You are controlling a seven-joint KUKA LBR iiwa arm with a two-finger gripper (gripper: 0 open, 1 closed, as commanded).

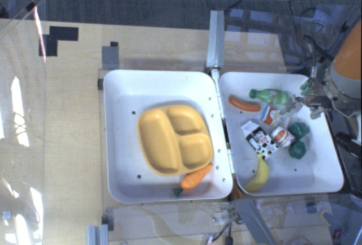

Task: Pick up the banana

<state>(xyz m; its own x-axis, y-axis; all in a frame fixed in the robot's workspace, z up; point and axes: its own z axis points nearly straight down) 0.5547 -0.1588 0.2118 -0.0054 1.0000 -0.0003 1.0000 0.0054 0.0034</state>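
Bench: two bins, one banana, one carrot.

Your arm comes in from the right edge, approx. mid-height, orange band up top w/ grey wrist below it. The wrist angles down and left, so your gripper hangs low off its end. Metal finger parts stick out leftward; can't tell their state from this angle.
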